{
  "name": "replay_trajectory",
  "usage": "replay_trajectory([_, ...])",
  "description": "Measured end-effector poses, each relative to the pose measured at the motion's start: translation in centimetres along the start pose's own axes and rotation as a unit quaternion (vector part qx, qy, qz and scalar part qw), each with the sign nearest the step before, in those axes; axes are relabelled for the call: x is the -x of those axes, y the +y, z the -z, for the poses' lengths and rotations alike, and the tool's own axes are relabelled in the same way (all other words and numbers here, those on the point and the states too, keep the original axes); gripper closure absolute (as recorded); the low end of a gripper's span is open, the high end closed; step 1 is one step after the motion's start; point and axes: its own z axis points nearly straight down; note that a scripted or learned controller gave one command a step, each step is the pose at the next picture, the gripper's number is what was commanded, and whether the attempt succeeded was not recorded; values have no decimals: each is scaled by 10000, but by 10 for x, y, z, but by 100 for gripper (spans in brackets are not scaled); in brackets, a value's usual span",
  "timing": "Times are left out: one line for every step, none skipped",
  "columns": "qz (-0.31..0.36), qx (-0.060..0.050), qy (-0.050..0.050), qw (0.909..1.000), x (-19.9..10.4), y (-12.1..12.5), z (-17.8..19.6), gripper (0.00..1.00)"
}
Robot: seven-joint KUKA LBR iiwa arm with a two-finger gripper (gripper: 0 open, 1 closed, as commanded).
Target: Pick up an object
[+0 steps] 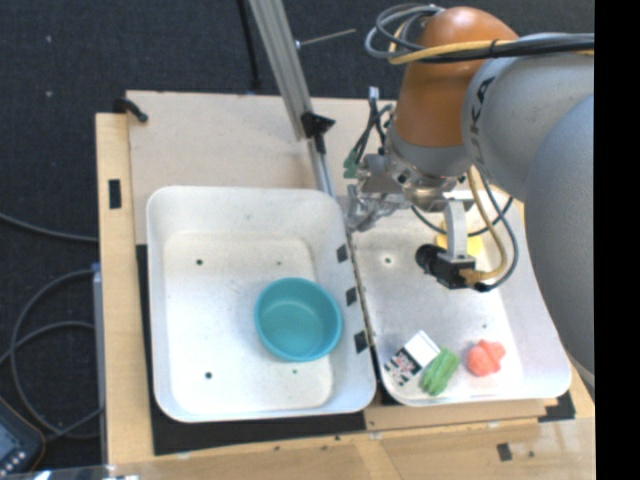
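My gripper (366, 211) hangs over the upper left corner of the right bin (400, 278), close to the divider between the bins. Nothing shows between its fingers. A teal bowl (296, 318) sits in the left bin (200, 268), toward its lower right. At the front of the right bin lie a small white box with black print (411, 355), a green object (438, 372) and an orange-pink object (485, 358), side by side. A yellow item (474, 246) peeks out from behind the arm's cables.
A slanted metal rail (285, 68) rises behind the bins and ends near the gripper. The grey arm (540, 168) with its orange band (445, 78) covers the right bin's upper right. Black cables (470, 268) dangle over that bin.
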Motion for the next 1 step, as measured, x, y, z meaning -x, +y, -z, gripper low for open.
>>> replay_trajectory([-17,-10,-6,10000,-46,14,3,100])
